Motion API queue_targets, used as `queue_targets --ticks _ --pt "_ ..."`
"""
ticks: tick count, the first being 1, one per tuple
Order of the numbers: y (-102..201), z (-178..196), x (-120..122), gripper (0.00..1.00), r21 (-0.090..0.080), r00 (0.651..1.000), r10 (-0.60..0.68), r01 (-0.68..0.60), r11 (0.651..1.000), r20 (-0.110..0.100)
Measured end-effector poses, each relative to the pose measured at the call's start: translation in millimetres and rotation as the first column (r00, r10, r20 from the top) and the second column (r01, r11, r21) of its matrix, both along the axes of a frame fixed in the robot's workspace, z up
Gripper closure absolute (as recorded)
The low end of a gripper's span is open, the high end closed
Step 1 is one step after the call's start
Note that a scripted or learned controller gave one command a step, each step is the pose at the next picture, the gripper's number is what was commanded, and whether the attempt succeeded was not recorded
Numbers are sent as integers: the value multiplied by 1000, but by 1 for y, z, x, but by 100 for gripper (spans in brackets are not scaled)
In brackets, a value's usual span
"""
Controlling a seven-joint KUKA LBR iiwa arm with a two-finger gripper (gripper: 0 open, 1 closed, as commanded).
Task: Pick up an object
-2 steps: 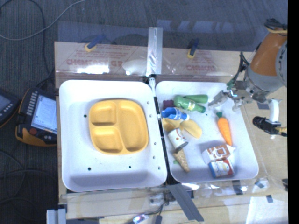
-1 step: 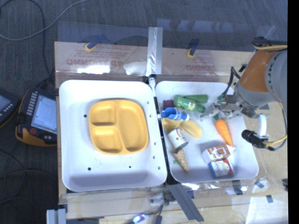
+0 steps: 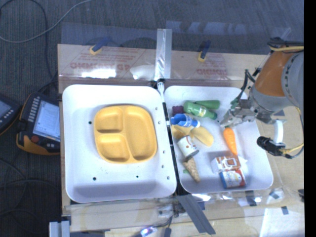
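in the camera view your gripper hovers low by the right bin's far right edge, just above the carrot's top — nothing held, and i cannot tell its opening. you're at the approach; next, descend squarely over the carrot.

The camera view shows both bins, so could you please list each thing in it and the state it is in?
Yellow plastic divided tray: flat in the left white bin.
Green plastic bottle: lying on its side in the right white bin.
Orange toy carrot: lying flat, just below the pincer.
Small red and white carton: lying down near the front wall.
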State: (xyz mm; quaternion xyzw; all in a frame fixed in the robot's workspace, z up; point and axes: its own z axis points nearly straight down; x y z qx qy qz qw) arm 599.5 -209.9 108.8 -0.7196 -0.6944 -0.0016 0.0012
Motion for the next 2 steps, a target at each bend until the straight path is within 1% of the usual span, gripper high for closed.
queue_targets --ticks 1,2 --pt "0 -17 -1 100 -16 821 572 -571 820 7" --pt "69 128 69 100 -6 913 409 -409 913 0"
